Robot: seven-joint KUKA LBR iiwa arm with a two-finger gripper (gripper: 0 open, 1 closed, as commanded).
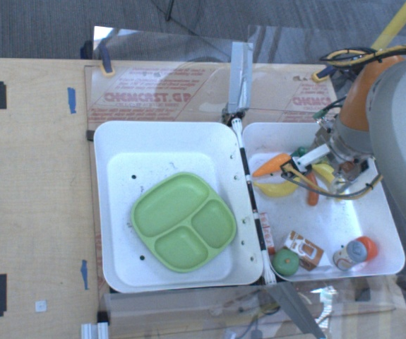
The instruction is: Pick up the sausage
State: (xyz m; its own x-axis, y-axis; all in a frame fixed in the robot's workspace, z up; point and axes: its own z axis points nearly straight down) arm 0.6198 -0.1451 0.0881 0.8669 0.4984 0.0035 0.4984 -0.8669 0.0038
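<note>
The sausage (313, 195), small and reddish-brown, lay in the right bin (383, 221) just beside a banana (277, 187) and below a carrot (271, 164). The arm reached in from the right, wrist bent down over the bin's upper part, its gripper (324, 167) directly above the sausage; whether it was open or closed could not be made out. Bare floor stretched below, toward a green apple (285, 262), a carton (306, 249) and a can (354, 252) along the near wall.
</note>
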